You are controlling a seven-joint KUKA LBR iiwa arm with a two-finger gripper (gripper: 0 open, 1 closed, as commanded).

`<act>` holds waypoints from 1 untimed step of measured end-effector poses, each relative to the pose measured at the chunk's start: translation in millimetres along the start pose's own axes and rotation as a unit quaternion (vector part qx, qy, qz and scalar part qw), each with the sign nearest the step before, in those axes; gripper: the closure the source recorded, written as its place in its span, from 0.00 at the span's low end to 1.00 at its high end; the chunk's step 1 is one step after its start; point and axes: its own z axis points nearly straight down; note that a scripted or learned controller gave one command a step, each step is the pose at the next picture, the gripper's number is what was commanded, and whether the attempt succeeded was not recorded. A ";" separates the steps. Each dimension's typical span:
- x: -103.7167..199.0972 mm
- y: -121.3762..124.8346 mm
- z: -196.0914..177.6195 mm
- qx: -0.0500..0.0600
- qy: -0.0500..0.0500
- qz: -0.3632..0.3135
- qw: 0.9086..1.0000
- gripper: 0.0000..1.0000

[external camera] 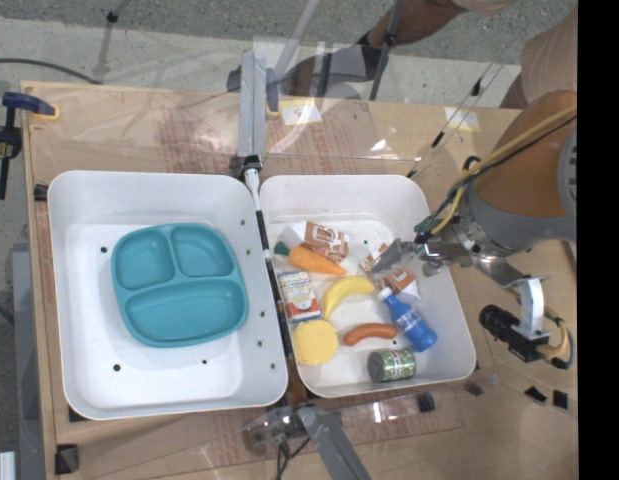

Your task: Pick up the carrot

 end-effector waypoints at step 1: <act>47.8 71.7 63.5 0.000 -0.001 0.024 1.000 0.00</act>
